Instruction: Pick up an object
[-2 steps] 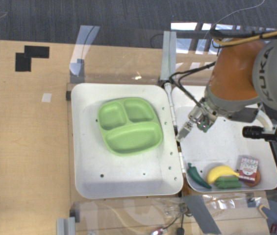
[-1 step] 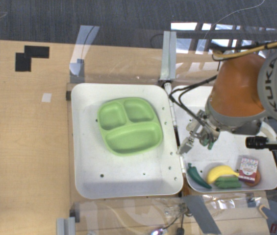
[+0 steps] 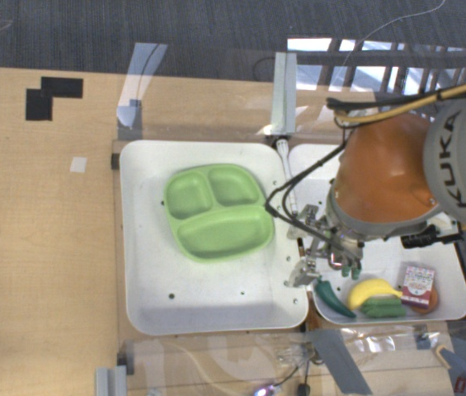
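The gripper (image 3: pixel 308 264) is hanging low at centre right, over the wall between the bins; I cannot tell its state. A banana (image 3: pixel 370 290) is lying lower right.

Green plate (image 3: pixel 218 211), yellow banana (image 3: pixel 373 290), white bins (image 3: pixel 146 246)

— What lettering can we read here?

— We make out "KU" in dark capitals, running sideways on the grey casing of the robot arm (image 3: pixel 463 167), above the right-hand shallow white bin (image 3: pixel 461 297); further letters are cut off at the picture's edge.

— And the small red-and-white printed packet (image 3: pixel 419 282) near that bin's front right corner?

— We see print on its white face, but it is too small for us to read.
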### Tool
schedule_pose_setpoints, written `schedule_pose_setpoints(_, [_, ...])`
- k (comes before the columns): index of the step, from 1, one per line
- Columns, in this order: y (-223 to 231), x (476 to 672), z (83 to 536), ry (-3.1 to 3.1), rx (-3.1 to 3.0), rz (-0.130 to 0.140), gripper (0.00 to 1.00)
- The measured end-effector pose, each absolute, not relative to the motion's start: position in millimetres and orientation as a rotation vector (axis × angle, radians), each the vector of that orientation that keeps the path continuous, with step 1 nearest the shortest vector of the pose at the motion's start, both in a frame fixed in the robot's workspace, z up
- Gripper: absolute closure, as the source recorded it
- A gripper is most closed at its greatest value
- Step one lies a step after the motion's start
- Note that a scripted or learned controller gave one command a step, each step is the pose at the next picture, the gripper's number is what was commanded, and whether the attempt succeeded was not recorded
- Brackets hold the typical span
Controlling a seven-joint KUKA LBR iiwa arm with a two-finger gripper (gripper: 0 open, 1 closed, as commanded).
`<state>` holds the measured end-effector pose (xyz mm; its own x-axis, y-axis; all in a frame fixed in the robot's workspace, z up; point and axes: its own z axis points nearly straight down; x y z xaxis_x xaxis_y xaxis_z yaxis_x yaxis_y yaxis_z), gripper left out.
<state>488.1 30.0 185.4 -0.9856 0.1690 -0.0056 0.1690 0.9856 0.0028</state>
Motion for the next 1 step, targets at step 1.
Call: schedule_pose_setpoints(1, [25.5, 489.2, 218.9, 3.066, -0.634, 0.000, 0.00])
